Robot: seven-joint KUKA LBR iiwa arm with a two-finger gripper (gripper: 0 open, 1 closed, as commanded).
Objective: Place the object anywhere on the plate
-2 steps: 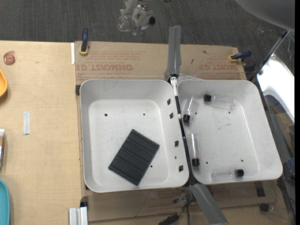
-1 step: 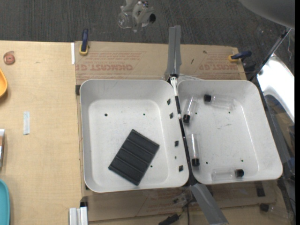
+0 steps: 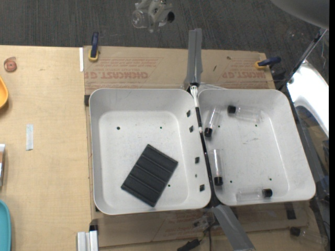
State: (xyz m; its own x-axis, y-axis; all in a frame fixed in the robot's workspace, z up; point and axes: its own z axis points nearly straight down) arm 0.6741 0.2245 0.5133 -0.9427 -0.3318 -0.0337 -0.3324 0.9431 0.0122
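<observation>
Fingers [image 3: 150, 13] blurred, their grip I cannot tell; I'd steer squarely over the black plate [image 3: 150, 174] far below them before releasing.

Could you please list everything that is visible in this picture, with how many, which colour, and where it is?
shallow white plastic bins: 2, white, side by side on the bench.
black ribbed rectangular plate: 1, black, lying tilted on the floor of the left bin.
clear plastic tubes with black caps: 4, transparent with black ends, scattered in the right bin.
clamps with yellow jaws: 2, blue and yellow, at the far corners of the brown cardboard sheet.
claw: 1, grey metal, blurred, above the far edge of the bench, apart from both bins.
</observation>
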